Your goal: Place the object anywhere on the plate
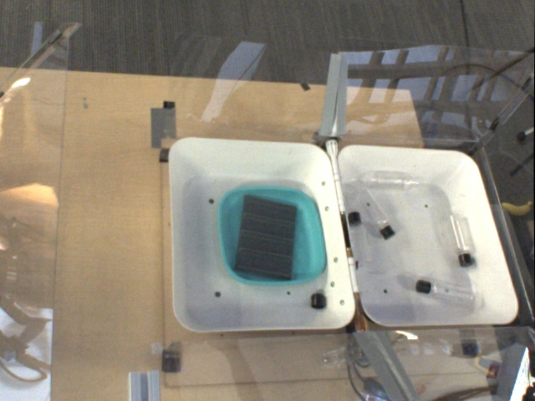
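A dark slab is seen lying flat on the teal plate. No jaws are seen, so their state cannot be told; nothing should be disturbed.

Even bright light, soft focus, pane glare (upper left)

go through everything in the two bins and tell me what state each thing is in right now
teal plate: flat in the left bin, carrying the dark block.
dark ribbed block: lying flat on the plate.
small black piece: loose on left bin floor, off the plate.
clear tubes: lying down, scattered in right bin.
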Tool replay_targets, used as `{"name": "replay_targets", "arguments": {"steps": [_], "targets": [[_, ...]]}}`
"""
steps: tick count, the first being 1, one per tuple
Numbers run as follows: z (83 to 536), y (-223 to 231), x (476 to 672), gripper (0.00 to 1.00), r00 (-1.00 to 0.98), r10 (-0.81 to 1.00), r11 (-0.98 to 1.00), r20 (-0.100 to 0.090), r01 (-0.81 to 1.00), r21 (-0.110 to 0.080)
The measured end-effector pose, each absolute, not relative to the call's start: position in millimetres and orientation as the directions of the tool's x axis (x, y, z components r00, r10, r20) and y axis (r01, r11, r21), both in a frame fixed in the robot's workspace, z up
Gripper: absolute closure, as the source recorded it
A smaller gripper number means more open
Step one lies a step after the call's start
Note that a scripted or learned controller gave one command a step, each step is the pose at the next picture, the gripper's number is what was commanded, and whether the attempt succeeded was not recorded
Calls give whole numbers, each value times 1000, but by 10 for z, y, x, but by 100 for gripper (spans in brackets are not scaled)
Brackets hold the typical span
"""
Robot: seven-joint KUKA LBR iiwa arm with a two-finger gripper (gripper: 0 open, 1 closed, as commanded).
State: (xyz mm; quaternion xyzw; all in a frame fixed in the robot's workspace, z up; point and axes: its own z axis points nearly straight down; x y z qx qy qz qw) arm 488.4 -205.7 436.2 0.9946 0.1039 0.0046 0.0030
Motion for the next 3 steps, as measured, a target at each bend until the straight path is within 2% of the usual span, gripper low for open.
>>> {"name": "replay_targets", "arguments": {"steps": [3], "targets": [[4360, -2054, 4885, 0, 978, 209, -978, 7, 209, 7]]}}
